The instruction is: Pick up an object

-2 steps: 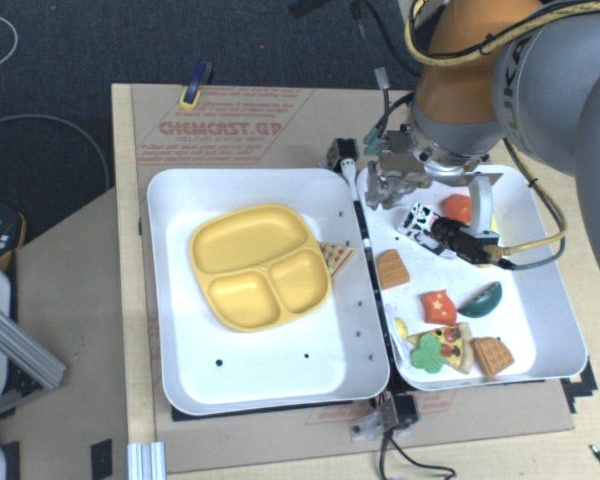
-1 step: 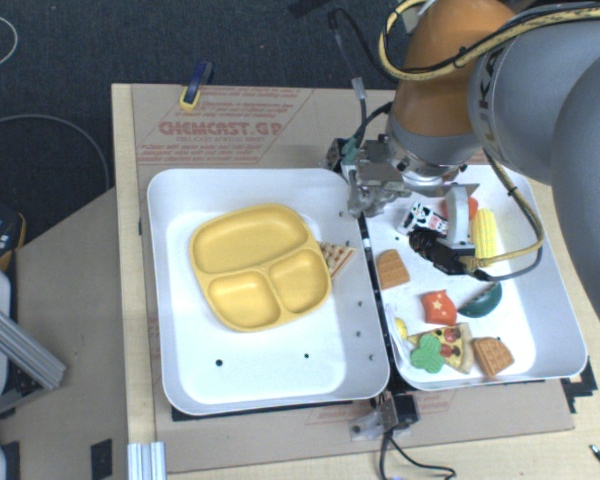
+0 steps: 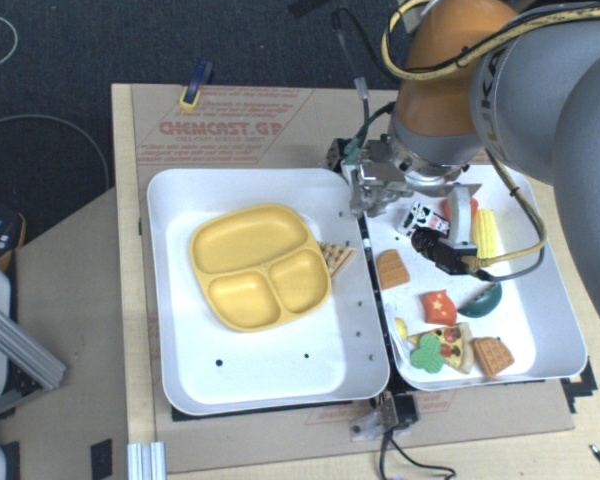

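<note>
My gripper (image 3: 364, 196) hangs over the rim between the two bins, at the far end of the right bin (image 3: 555, 298), below the orange wrist band. Nothing visible is held in it. Just in front of it in the right bin lies a brown bread piece (image 3: 391, 268). Further toys lie there: a yellow corn cob (image 3: 487, 231), a red piece (image 3: 439, 306), a teal piece (image 3: 483, 300), a pizza slice (image 3: 442, 349) and a brown waffle (image 3: 492, 356). A small waffle-patterned piece (image 3: 336, 257) lies in the left bin beside the divider.
A yellow divided plate (image 3: 260, 265) takes up the middle of the left bin (image 3: 180, 358). A black cable (image 3: 450, 256) loops from the wrist over the right bin. The arm covers that bin's far right corner. A blue and yellow clip (image 3: 194, 85) lies on the cardboard behind.
</note>
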Motion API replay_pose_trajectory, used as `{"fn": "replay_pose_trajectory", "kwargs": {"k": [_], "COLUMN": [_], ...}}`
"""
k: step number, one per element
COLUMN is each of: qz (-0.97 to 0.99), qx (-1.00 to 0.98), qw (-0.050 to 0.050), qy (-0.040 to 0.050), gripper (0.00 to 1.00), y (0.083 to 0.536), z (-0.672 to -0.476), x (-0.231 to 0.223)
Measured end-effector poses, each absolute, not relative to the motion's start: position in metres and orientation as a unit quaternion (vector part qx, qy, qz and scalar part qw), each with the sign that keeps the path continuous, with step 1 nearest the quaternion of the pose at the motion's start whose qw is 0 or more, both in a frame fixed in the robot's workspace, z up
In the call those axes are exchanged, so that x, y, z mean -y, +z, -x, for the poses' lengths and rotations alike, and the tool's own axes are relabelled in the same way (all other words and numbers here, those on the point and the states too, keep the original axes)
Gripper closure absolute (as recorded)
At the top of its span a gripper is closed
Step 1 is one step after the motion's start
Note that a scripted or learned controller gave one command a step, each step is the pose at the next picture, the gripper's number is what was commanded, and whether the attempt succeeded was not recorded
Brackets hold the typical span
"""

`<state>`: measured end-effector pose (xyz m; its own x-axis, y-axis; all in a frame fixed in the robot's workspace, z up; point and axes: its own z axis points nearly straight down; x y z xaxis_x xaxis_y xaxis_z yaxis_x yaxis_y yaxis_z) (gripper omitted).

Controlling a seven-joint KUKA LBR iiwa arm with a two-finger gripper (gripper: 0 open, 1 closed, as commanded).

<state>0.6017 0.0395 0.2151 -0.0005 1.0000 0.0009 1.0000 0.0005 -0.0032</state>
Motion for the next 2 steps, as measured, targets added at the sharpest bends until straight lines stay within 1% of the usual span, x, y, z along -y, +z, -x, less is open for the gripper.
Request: {"fn": "replay_pose_trajectory", "kwargs": {"k": [1,2], "qz": [0.706,0.707], "qx": [0.708,0.707], "qw": [0.000,-0.001], "qy": [-0.0008,-0.0013], "gripper": [1.00,1.00], "y": [0.220,0.235], "z": [-0.602,-0.603], "x": [-0.047,-0.035]}}
